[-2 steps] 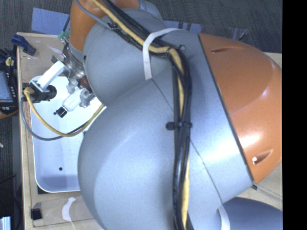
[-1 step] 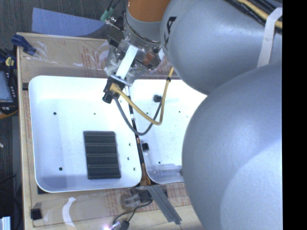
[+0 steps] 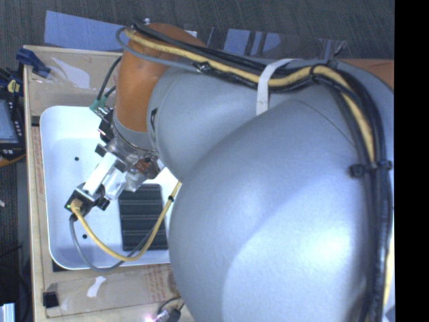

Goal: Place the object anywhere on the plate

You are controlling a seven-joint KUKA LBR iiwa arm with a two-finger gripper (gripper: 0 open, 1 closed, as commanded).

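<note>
My grey arm, with its orange band (image 3: 137, 86), spreads across most of the camera view and reaches down into the left white bin (image 3: 57, 153). The gripper (image 3: 143, 219) appears as a dark ribbed block below the wrist, low over the bin's floor near the front right part. Its tips are hidden from this angle. The arm's bulk hides everything to the right of the left bin.
The left bin's white floor (image 3: 67, 173) lies bare to the left of the gripper, bounded by a raised rim. A wooden bench surface (image 3: 74, 72) surrounds the bin. Dark equipment (image 3: 10, 123) sits off the bench's left edge.
</note>
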